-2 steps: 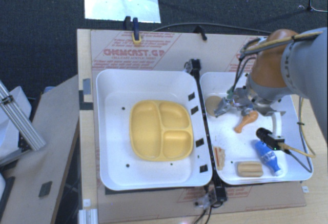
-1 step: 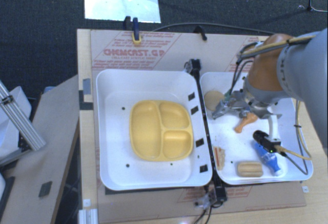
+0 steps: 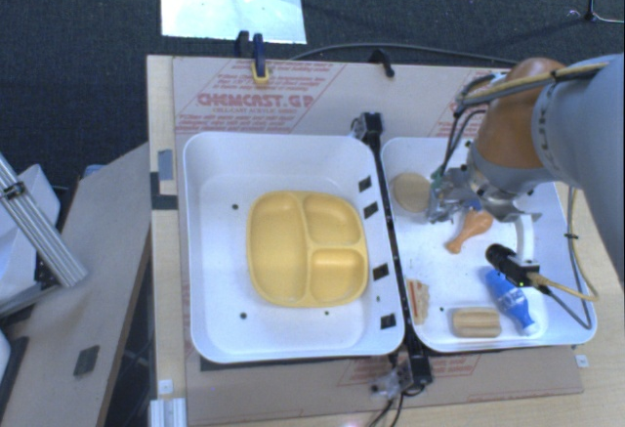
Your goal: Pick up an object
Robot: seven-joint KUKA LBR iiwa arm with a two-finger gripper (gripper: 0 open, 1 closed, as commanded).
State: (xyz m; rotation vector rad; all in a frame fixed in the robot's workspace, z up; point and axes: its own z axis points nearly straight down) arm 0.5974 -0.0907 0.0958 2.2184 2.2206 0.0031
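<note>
Plainly the nearest candidate is the orange drumstick-shaped toy (image 3: 469, 231), which lies in the right bin (image 3: 441, 264) just to the view's right of, and a little below, the tan round disc (image 3: 411, 191). The end effector (image 3: 445, 203) hangs low between that disc and the drumstick, very close to the toy's narrow end. Whether it is open or closed cannot be told from this angle, and nothing can be seen held in it. The drumstick looks like hollow moulded plastic, so it is probably light, stiff and somewhat slick, and unlikely to break if it drops. Its tapering shape is the difficulty: a grip on the fat end may squeeze it out sideways, so the slimmer shank, taken across its width, seems the safer hold. It lies at a slant, so the wrist would need to turn to match. Farther from the disc, toward the near rim of the bin, lie a blue bottle-like toy (image 3: 515, 306), a tan loaf-shaped block (image 3: 476, 322) and a small striped strip (image 3: 418, 300), all well apart from the drumstick. On the disc's other side, across the divider, a yellow divided plate (image 3: 308, 247) sits in the left bin (image 3: 220, 220).
</note>
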